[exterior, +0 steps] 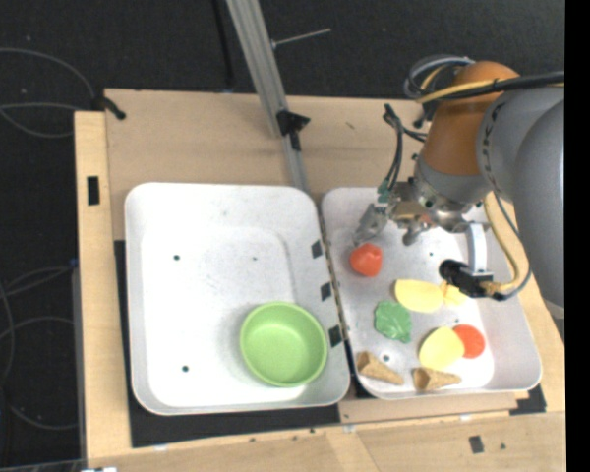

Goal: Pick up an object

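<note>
The grey arm (511, 155) with its orange band is seen reaching in over the right bin (516, 367). The left bin (177, 224) is occupied by a green bowl (283, 343) near its front right corner. The gripper (374, 222) is poised just above a red tomato-like ball (366, 260); its fingers appear slightly parted, with nothing pinched between them. Also laid in the right bin are two yellow pieces (419, 295), a green leafy piece (393, 321), an orange-red piece (469, 340) and two tan wedges (379, 369).
</note>
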